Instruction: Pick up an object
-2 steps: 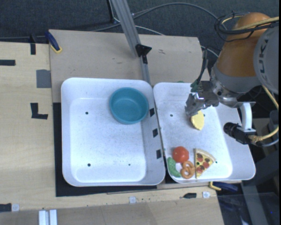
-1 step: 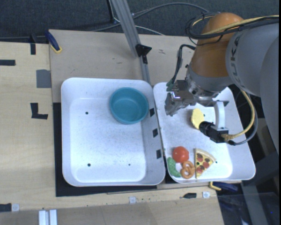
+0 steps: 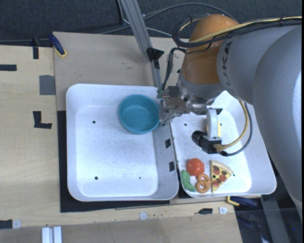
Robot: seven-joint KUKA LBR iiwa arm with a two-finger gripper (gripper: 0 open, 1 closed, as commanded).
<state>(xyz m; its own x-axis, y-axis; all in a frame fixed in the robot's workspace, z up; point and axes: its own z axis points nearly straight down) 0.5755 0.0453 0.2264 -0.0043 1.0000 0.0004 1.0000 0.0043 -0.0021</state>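
The blue bowl point(image 3: 138, 114) sits upright, mouth facing up, in the left bin point(image 3: 86, 151) at its upper right corner; being round, it has no long axis. The gripper point(image 3: 167, 108) hangs at its right rim; whether the jaws are spread or closed cannot be made out.

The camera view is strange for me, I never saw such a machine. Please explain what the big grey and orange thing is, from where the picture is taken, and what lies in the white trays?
The big grey and orange thing is a robot arm, reaching in from the right. One fixed camera looks down on the bench at a slant. The arm's hand sits near the divide between two shallow white bins. The left bin holds a blue bowl, right beside the hand. The right bin holds small toy foods: a red tomato, a pretzel, a pizza slice and something green. Whether the hand holds anything cannot be told.
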